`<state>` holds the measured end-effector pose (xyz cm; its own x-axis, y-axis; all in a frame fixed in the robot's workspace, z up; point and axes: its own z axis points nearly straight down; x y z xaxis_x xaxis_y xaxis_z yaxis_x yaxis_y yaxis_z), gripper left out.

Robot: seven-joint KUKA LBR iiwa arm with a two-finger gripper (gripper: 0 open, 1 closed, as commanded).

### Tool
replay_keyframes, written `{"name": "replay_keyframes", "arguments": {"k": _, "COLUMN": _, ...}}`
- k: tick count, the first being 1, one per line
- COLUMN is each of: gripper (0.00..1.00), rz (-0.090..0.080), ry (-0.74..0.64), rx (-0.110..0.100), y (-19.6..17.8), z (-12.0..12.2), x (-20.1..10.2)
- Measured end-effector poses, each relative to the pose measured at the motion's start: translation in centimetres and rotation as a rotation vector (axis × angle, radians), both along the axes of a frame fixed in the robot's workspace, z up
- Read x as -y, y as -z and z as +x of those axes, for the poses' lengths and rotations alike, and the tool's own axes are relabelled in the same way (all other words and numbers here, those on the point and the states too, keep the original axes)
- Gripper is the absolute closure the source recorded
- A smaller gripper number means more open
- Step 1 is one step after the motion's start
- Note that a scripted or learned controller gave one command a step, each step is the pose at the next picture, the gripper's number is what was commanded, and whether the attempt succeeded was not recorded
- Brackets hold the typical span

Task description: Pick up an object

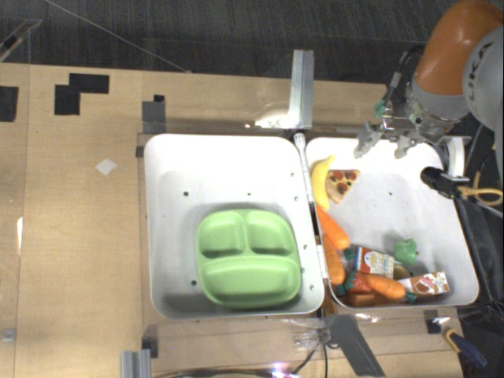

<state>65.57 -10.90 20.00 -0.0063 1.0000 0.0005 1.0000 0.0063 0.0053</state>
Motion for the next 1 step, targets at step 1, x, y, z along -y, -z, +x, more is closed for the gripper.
{"name": "replay_keyframes", "arguments": {"k": 1, "gripper": 0.0, "rz": -0.001, "ry": -0.133, "rx": -0.001, "y": 8.24, "z": -6.59, "x": 0.42}}
